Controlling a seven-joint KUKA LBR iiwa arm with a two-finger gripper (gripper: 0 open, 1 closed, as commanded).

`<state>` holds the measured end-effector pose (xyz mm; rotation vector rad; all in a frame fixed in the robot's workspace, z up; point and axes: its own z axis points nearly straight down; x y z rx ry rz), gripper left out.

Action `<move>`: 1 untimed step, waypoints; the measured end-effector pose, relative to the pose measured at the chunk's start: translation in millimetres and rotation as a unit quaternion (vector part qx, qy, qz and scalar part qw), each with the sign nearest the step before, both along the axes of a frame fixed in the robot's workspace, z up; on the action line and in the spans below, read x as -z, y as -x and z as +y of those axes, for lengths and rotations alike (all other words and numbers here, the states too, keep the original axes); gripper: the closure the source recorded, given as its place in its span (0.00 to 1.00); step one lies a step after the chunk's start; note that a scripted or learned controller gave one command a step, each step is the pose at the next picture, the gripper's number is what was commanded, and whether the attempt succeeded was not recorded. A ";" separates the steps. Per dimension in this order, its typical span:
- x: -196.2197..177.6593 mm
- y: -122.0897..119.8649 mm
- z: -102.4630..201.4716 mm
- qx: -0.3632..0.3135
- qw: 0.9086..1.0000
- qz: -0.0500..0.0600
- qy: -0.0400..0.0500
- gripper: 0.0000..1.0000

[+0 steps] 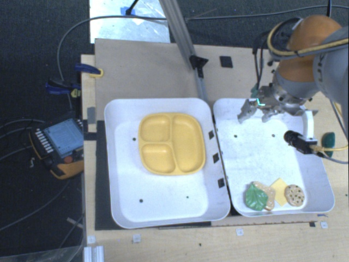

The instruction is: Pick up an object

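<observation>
My gripper [256, 113] hangs over the far edge of the right bin [256, 162], its two fingers spread open with nothing between them. At the bin's near right corner lie three small items close together: a green leaf-shaped piece [254, 196], a yellow cheese-like wedge [279, 190] and a round speckled cookie [295, 195]. The leaf piece and the wedge touch. The gripper is well away from them, toward the far side of the bin.
The left bin [131, 201] holds a yellow divided plate [172, 143]. A metal pole [180, 26] slants across the bench's far side. A black cylinder [297, 140] juts from the arm over the right bin's right side. Cables and tools lie left of the bench.
</observation>
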<state>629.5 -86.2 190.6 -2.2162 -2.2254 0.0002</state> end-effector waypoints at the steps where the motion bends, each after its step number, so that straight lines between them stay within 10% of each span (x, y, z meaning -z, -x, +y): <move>1: -1.4 -0.8 0.0 0.000 1.000 -0.001 0.000 0.00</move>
